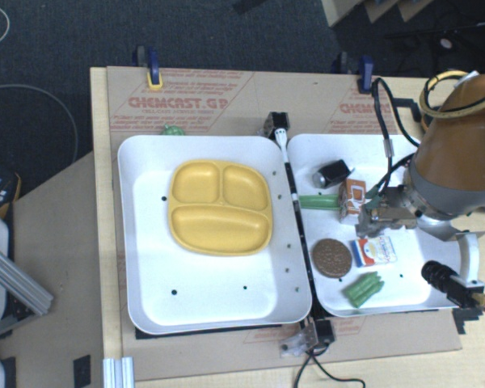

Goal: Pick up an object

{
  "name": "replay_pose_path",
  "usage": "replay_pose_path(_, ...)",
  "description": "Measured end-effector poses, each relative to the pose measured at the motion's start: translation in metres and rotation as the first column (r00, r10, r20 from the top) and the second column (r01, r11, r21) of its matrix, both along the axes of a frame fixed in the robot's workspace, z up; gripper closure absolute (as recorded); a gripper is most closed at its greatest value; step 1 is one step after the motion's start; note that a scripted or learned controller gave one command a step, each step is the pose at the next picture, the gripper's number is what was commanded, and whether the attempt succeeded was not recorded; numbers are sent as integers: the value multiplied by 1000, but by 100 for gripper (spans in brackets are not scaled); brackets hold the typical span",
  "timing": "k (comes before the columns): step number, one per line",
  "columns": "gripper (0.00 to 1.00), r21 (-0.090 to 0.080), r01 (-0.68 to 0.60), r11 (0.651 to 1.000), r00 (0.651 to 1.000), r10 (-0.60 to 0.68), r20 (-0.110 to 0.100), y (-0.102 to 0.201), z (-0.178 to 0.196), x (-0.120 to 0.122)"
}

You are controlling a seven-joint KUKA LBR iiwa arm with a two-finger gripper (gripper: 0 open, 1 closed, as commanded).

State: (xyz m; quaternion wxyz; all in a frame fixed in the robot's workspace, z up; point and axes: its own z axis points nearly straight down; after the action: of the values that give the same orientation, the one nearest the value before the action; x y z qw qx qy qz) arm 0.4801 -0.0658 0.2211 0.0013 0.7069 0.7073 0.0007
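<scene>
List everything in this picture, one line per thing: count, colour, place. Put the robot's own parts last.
bins: two, white, side by side on the bench
divided plate: one, yellow, middle of the left bin
round disc: one, brown, right bin, near its left wall
black block: one, black, right bin, far part
green stick: one, green, right bin, by its left wall
small carton: one, orange and white, right bin, next to the tool
flat packet: one, white with red and blue, right bin
ridged piece: one, green, right bin, near edge
clamps: two, blue and yellow, far edge of the bench
arm: one, grey and orange, over the right bin
tool: one, grey, low over the right bin
</scene>
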Motion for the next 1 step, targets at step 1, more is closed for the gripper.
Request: replay_pose_path(1, 100, 6, -16, 1000, 1000, 16, 11, 122, 109, 1)
